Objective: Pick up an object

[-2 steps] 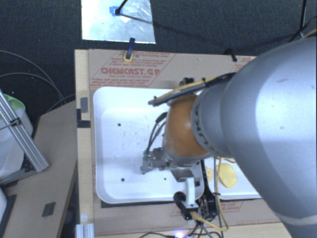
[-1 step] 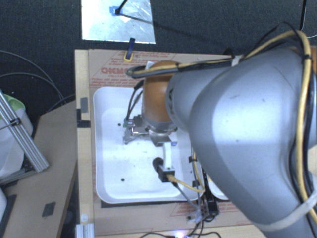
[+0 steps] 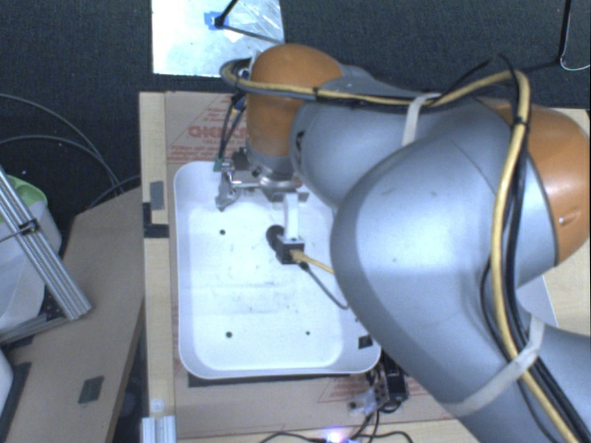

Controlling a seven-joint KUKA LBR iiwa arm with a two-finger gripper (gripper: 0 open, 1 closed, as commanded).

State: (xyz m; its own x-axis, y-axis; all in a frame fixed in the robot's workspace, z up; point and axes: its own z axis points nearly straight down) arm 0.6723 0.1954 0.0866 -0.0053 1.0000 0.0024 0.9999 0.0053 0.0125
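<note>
The big grey arm comes in from the right and covers much of the view. It has an orange band near its end. A yellow cable runs along the arm.

The gripper hangs over the far end of the white bin, close to the bin's back wall. It is seen from above and the wrist hides part of it. I cannot tell if the gripper is apart or together, and I see nothing clamped in it.

The white bin is shallow and has round corners. Its floor has a few small dark dots and some faint grey scuff marks. I cannot tell where a thing to pick up is, because the arm hides the right side of this bin and all that lies past it.

The bin sits on a brown cardboard sheet with red print on it. The cardboard lies on the tabletop, which is pale brown.

On the left there are slanted metal rails, and just behind them is something light green. At the top, on the dark floor, lies a shiny silver sheet with a small blue bit on it. At the bottom, near the front edge of the bin, there is a bunch of thin wires.
</note>
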